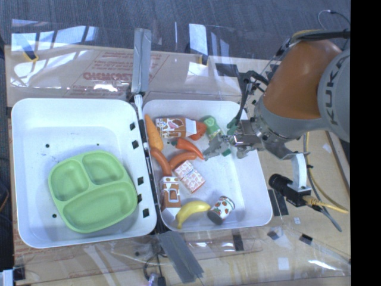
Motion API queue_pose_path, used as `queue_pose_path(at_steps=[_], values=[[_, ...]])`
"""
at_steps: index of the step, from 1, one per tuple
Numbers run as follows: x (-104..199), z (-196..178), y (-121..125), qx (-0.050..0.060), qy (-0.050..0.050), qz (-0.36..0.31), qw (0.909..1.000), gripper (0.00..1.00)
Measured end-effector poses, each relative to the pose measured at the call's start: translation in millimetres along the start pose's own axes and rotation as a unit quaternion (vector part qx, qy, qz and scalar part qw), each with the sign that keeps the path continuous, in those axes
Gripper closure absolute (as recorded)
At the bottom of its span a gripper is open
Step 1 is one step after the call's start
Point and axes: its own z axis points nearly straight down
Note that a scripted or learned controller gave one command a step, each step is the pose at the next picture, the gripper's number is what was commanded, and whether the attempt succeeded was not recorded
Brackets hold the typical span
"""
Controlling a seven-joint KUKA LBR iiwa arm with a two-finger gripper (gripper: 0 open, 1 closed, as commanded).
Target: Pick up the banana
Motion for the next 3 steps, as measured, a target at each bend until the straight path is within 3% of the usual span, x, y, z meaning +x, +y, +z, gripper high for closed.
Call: queue_pose_path(at_steps=[1,2,3], values=[[-46.8,-47.3,6.9,-0.002,-0.001,-0.114,0.9935,0.0],[-19.2,70.9,-25.3,-0.001,0.0,-0.193,0.9812,0.0],[-3.4,159.0,-19.8,-0.009,-0.006,-0.377,0.9261,0.0]])
